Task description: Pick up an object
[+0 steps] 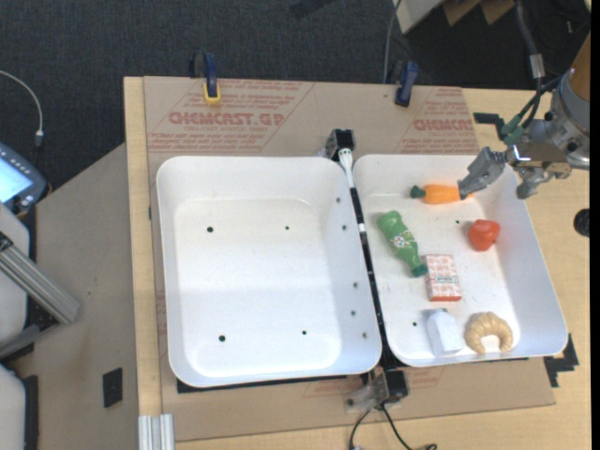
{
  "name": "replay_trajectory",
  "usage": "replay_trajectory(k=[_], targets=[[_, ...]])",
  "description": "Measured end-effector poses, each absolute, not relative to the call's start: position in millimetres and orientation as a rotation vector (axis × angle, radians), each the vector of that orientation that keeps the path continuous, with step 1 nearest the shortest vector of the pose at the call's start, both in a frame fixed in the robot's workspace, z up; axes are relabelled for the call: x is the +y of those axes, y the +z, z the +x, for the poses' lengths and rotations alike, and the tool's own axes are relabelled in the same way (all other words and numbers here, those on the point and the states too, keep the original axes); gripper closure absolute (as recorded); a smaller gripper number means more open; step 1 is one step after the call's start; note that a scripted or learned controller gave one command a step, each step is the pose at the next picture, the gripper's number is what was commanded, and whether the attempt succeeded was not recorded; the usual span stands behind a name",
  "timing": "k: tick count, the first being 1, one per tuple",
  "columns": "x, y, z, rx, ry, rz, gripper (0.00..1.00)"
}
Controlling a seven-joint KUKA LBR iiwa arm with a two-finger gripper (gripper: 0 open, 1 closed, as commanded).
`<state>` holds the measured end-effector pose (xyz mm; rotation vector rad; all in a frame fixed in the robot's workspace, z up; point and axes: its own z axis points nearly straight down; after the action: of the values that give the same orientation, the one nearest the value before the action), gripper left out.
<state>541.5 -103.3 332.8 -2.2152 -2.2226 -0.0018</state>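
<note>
Camera view looks down on an orange carrot with a green top, lying in the far part of the right bin, close to that bin's far wall. The gripper hangs just right of the carrot with its fingers spread wide; the left finger slants down so its tip sits right at the carrot's right end, and the right finger stands well clear of it. Nothing lies between the fingers.

Nearer in the same bin, a red pepper-like toy sits just to the right of and nearer than the carrot. A green bottle lies on its side to the left, running towards the near side. Just beside its near end is a small red-and-white carton. At the near edge a pale grey block sits touching a croissant.

The left bin sits alongside, touching the right bin along a black seam. Two blue clamps grip the far edge of the cardboard sheet under the bins.
</note>
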Motion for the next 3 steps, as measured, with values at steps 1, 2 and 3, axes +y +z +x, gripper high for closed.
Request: replay_trajectory(k=[1,2,3], targets=[[-69,176,476.0,-2.208,0.017,-2.209,0.0],[-153,80,477.4,-2.211,0.005,-2.228,0.0],[-148,95,479.3,-2.221,-0.001,-2.225,1.0]])
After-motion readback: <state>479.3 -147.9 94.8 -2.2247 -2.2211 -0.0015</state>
